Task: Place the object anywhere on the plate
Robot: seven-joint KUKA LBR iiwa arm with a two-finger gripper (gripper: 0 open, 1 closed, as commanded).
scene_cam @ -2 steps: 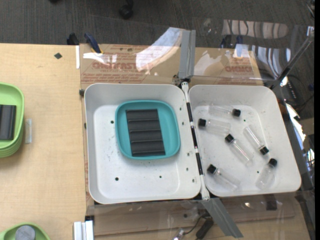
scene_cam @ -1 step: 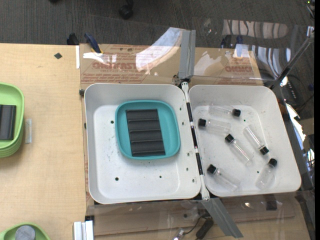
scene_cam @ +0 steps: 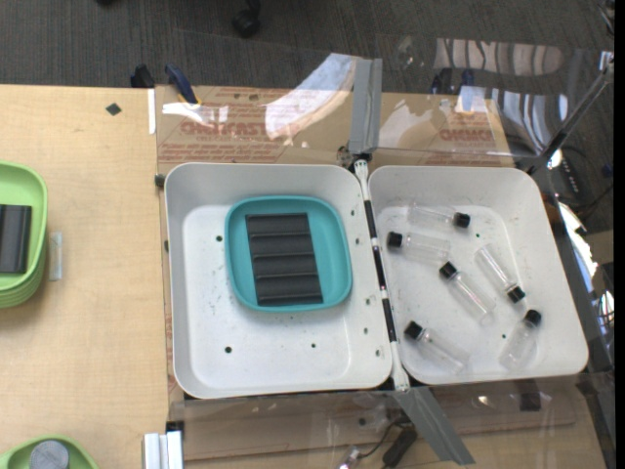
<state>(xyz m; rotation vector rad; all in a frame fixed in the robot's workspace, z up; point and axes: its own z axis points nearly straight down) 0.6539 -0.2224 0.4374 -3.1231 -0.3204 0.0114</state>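
A teal square plate [scene_cam: 335,262] with a dark ribbed insert lies in the left white bin [scene_cam: 195,291]. In the right white bin [scene_cam: 547,262] lie several clear plastic vials with black caps: one near the top [scene_cam: 437,220], one at the left [scene_cam: 415,246], one in the middle [scene_cam: 464,287], one to the right [scene_cam: 499,272], one at the lower left [scene_cam: 432,348] and one at the lower right [scene_cam: 520,337].
A green plate stack [scene_cam: 21,237] with a dark block sits at the left edge of the wooden bench. A green round object [scene_cam: 44,454] shows at the bottom left. Clear plastic panels stand behind the bins.
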